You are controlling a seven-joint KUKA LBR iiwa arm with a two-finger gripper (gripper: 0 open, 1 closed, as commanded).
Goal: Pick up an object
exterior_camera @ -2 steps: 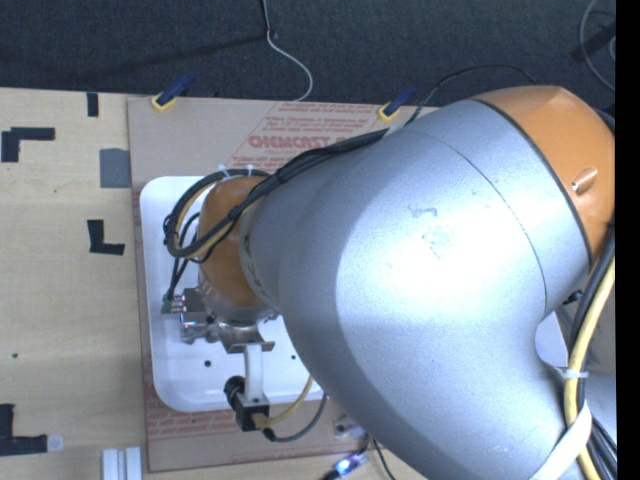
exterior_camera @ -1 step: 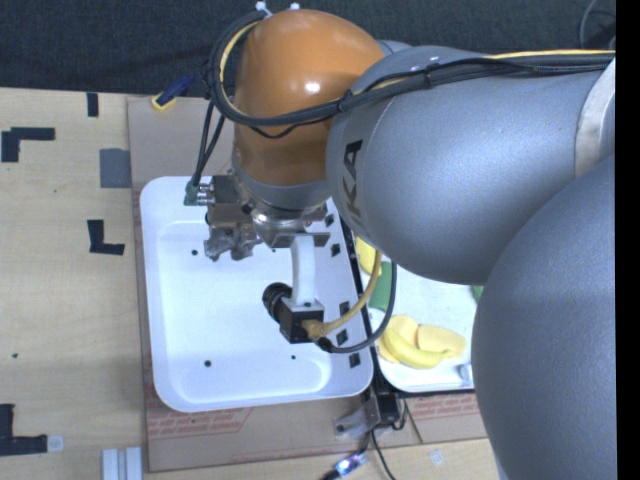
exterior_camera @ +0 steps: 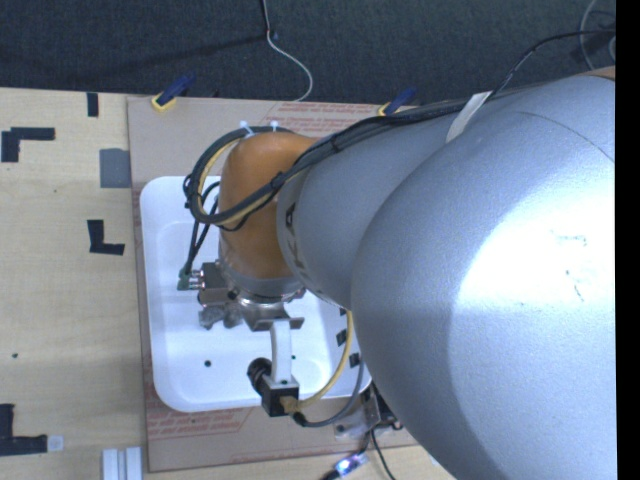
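No text, brand or number can be read. Lines of red print run along the far edge of the brown board (exterior_camera: 330, 113) under the white bin (exterior_camera: 165, 268), and again along its near edge, but the letters are too small and blurred to make out. Black angular marks on the bench (exterior_camera: 60, 248) form no legible characters.

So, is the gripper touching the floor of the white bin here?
Cannot tell. In the camera view the gripper hangs over the left white bin, but the orange band and wrist hide its tips, so neither contact nor a gap shows.
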